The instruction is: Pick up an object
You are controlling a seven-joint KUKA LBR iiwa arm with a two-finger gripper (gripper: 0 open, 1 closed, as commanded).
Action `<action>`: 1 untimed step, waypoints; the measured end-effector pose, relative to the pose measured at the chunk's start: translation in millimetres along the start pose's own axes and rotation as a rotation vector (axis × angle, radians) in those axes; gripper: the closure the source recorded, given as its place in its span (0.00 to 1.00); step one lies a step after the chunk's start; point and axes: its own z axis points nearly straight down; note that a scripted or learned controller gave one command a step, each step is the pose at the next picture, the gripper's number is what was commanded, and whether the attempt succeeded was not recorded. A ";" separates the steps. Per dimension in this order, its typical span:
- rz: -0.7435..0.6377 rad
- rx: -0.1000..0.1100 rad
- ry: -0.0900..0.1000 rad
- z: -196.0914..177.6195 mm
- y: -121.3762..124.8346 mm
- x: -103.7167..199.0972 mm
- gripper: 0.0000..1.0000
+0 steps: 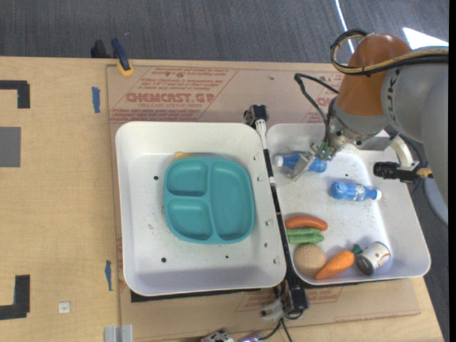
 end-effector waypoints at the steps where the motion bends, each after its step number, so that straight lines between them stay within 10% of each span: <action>1: 0.185 -0.024 -0.017 -0.1 -0.5 6.6 0.00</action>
